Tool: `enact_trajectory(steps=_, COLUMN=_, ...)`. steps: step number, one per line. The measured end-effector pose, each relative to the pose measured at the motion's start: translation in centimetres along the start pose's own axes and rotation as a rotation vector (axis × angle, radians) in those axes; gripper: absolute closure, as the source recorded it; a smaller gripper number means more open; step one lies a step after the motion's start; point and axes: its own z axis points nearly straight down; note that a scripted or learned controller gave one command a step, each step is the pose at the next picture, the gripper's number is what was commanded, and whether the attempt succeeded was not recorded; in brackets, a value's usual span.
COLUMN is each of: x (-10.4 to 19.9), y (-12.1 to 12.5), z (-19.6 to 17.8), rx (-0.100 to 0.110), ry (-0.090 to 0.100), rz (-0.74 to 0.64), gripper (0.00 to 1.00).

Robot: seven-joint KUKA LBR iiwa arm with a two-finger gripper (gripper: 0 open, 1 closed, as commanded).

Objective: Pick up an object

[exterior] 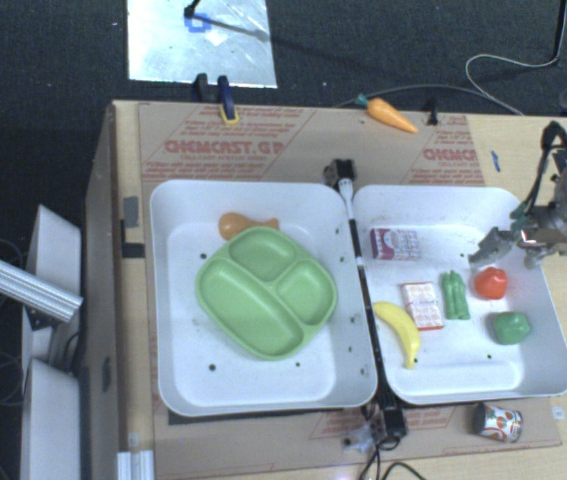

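My gripper (511, 253) hangs over the right bin (543, 368) near its far right wall, open, with nothing between its fingers. A red tomato (490, 283) lies just below it, apart from the fingertips. In front of the tomato sits a green pepper (510, 326). To the left are green beans (454, 295), a small red-and-white box (422, 304) and a yellow banana (400, 330). A pink-and-white carton (395, 243) lies toward the bin's back left.
The left bin (178, 368) holds a green divided plate (266, 290) with an orange item (238, 225) behind it. A carrot (391, 115) lies on the bench behind the bins. A small can (498, 423) rests by the right bin's front edge.
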Motion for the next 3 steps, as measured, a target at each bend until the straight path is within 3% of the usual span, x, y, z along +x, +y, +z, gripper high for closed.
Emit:
enact_trajectory(steps=1, x=-4.3, y=3.7, z=13.2, rx=0.003, ry=0.000, rz=0.002, gripper=0.00)
enact_trajectory(steps=2, x=-4.3, y=3.9, z=12.0, rx=-0.003, ry=-0.002, rz=0.001, gripper=1.00)
enact_trajectory(steps=3, x=-4.3, y=3.9, z=12.0, rx=-0.003, ry=-0.001, rz=0.001, gripper=0.00)
